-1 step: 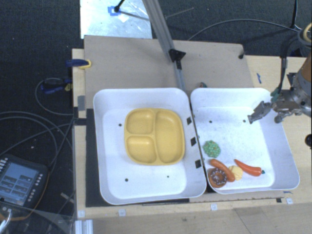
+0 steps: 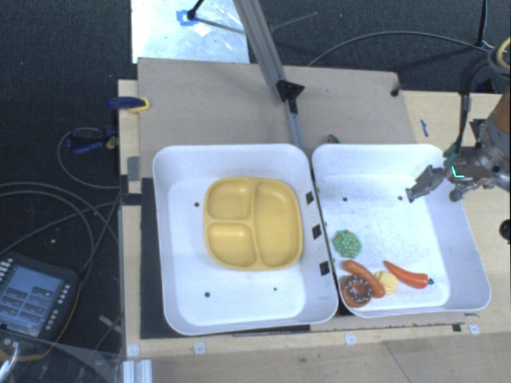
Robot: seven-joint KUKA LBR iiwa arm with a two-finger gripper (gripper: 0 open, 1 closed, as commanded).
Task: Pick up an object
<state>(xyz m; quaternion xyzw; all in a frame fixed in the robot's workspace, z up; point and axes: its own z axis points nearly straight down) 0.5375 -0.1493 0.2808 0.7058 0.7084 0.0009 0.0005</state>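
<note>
Yellow divided plate [image 2: 254,222] in left bin [image 2: 172,238], no legible writing anywhere; gripper [image 2: 435,183] finger state indiscernible.

No readable text, labels or numbers. The pendant [image 2: 28,294] left of the left bin [image 2: 172,294] has a lit screen, but whatever's on it is too small and blurred to read.
</note>
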